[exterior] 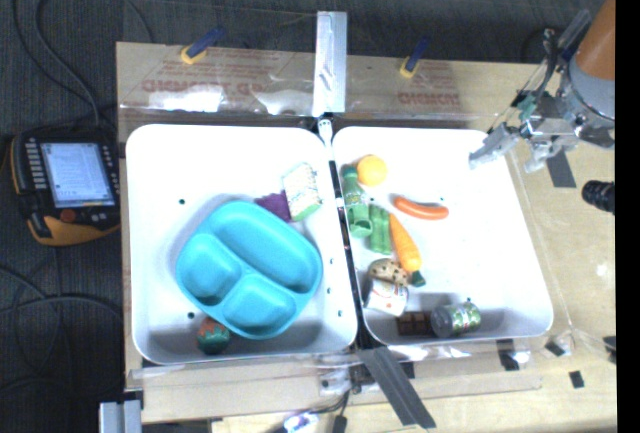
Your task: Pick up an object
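My gripper (512, 153) hangs over the right bin's (500, 251) far right corner, open, with nothing between its fingers. Below and to its left lie a red-orange sausage (421, 209), a yellow ball (371, 169), a green bottle (351, 189), a green block (380, 227) and a carrot (403, 246). Near the front wall of that bin are a patterned white cup (385, 287), a brown bar (412, 324) and a dark can (457, 318). All of them rest on the bin floor, apart from the gripper.
The left bin (150, 221) holds a blue divided plate (250, 266), a white-green packet (302, 191), a purple piece (273, 208) and a red-green item (211, 335). A metal divider (331, 61) stands behind the bins. A pendant (65, 183) lies on the floor at left.
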`<state>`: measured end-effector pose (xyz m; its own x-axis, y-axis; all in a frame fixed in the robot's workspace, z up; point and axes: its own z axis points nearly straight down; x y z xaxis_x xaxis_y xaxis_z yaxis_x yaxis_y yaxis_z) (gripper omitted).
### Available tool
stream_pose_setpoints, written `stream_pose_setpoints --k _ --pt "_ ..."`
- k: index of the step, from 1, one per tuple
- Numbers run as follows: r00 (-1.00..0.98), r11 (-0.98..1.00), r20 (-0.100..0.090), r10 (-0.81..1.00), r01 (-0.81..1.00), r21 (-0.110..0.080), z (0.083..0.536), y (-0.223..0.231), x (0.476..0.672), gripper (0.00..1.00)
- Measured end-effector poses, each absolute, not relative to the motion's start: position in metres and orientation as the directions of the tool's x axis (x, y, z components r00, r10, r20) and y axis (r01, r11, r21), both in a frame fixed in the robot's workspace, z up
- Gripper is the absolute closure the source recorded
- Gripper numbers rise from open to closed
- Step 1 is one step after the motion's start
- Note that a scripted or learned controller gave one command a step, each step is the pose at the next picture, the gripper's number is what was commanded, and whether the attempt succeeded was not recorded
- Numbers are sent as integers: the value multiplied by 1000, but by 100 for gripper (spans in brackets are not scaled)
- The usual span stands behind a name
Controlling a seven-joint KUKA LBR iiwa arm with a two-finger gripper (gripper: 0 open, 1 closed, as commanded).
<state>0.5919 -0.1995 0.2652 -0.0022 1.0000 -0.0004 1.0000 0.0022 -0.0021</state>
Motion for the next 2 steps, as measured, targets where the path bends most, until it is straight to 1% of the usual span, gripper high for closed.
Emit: stream_pose_setpoints --k 1,2 --pt "-155 155 1 988 988 -3 193 -124 548 0" --pt "-227 227 -5 974 974 12 90 -104 539 0"
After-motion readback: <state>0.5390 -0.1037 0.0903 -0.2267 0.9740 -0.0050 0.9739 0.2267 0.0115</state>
